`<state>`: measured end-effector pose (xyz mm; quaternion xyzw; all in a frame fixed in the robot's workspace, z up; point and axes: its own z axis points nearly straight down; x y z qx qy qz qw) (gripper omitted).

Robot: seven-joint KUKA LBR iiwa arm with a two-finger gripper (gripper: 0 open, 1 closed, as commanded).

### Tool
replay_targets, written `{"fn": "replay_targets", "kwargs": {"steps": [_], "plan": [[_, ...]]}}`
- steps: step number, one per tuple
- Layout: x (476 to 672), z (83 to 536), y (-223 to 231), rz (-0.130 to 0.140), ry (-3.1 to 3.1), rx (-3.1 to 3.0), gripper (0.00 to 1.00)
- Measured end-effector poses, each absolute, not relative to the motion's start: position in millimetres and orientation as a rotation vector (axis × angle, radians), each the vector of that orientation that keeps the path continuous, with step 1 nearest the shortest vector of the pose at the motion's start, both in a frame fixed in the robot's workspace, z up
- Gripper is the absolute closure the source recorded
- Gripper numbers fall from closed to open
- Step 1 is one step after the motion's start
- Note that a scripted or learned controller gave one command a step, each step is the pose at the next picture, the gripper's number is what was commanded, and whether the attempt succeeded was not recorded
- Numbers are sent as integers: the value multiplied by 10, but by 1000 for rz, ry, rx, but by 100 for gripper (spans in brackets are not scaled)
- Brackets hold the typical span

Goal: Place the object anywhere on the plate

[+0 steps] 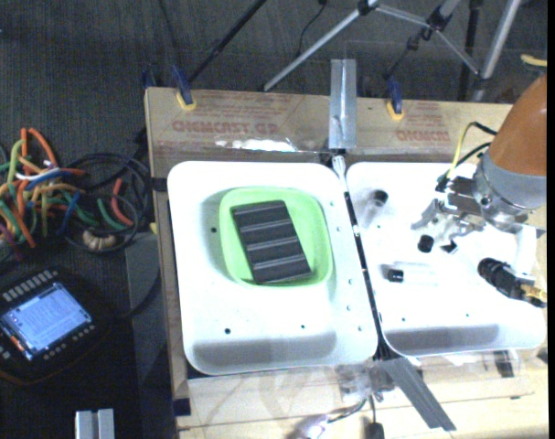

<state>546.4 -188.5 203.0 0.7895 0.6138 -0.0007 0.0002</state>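
Two white bins are sitting side by side on the bench, the left bin (259,337) holding a green plate (318,231). The arm (524,144) is reaching in over the right bin (460,327). A dark ribbed block (271,241) (the task's object) is lying flat on the plate, slightly angled. The gripper (446,231) is hovering over the right bin, well apart from the block; how its fingers stand I cannot tell.

A dark ribbed block (272,241) lies on the green plate (229,245) in the left bin (259,337). My gripper (442,231) hangs over the right bin (460,327).
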Motion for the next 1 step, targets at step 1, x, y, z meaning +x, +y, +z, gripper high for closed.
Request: {"fn": "replay_targets", "kwargs": {"steps": [1], "plan": [[5464, 2031, -1886, -2, 1928, 2480, 0]]}}
